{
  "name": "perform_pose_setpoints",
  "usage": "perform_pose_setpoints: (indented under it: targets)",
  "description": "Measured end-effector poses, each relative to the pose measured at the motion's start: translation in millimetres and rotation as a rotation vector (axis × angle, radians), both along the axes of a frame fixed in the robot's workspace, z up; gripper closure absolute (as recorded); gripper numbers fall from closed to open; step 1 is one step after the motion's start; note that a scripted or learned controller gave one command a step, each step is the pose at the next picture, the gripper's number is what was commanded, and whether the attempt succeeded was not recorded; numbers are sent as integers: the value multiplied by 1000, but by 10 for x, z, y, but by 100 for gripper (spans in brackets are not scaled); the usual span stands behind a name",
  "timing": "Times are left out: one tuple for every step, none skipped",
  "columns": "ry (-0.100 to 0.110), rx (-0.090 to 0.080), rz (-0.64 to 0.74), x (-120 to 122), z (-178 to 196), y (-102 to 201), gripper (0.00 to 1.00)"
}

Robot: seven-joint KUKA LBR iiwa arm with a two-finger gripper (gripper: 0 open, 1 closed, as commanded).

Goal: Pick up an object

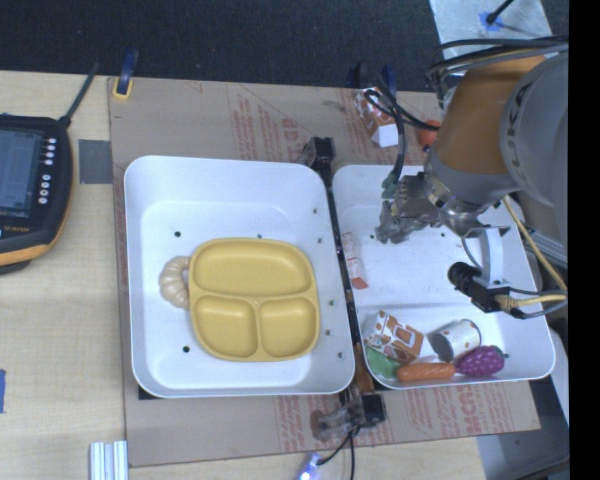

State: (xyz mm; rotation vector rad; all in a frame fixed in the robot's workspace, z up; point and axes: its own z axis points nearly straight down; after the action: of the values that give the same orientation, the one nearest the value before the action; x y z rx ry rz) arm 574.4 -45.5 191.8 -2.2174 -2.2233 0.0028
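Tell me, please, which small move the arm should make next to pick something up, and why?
Probably carry the gripper toward the near edge of the right bin and lower it there. It now hangs over bare bin floor, while the carrot, purple grapes and small carton lie clustered at that edge.

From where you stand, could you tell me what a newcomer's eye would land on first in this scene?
Probably the yellow divided tray in the middle of the left bin, with a pale ridged object tucked against its left edge. Next comes the grey and orange arm reaching over the right bin, its gripper low near that bin's upper left. A cluster of toy food, including a carrot and purple grapes, lies along the right bin's near edge.
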Motion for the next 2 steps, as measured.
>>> perform_pose_setpoints:
  targets:
    - [1, 0, 2, 619, 2, 382, 100]
    - [1, 1, 0, -220, 524, 10, 100]
